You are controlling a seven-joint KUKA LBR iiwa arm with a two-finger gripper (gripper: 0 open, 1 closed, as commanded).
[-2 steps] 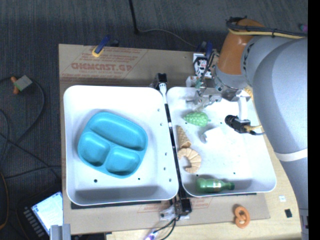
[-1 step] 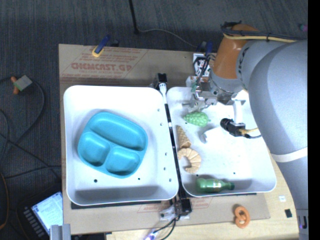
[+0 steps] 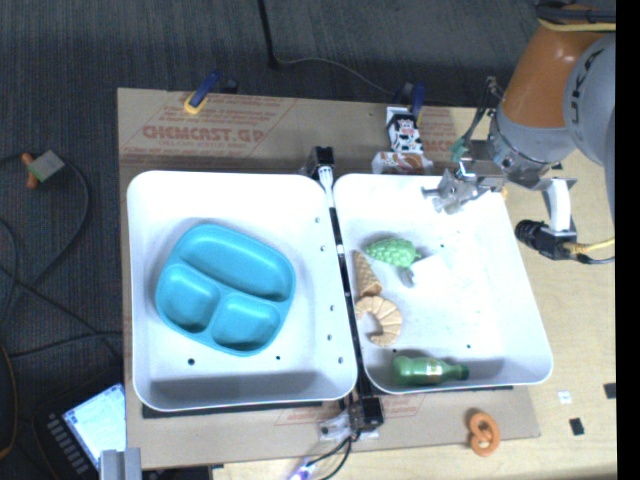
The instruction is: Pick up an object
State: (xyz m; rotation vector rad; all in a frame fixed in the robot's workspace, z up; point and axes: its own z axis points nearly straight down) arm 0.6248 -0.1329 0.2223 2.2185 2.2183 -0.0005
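From the camera above the bench, the two shallow white bins lie side by side. The left bin holds a light blue plastic tray with three compartments, lying a little tilted in its middle. The right bin holds four small things, all near its left wall and front wall: a green bumpy soft toy shaped like a small animal, a tan ice-cream cone toy, a pale brown croissant toy just in front of the cone, and a green plastic bottle lying on its side against the front wall.

The grey arm with the orange band comes in from the right. Its gripper hangs over the back part of the right bin, well apart from all four things and holding nothing. Whether the pincer is spread or pressed together I cannot tell; it is too small and blurred.

I judge the green toy the nearest candidate. It looks light and soft, so it should give a little under pressure and not slip; a grasp across its narrow middle seems best. The bottle looks stiff, smooth and round, so it may roll away, and the wall beside it leaves little room.
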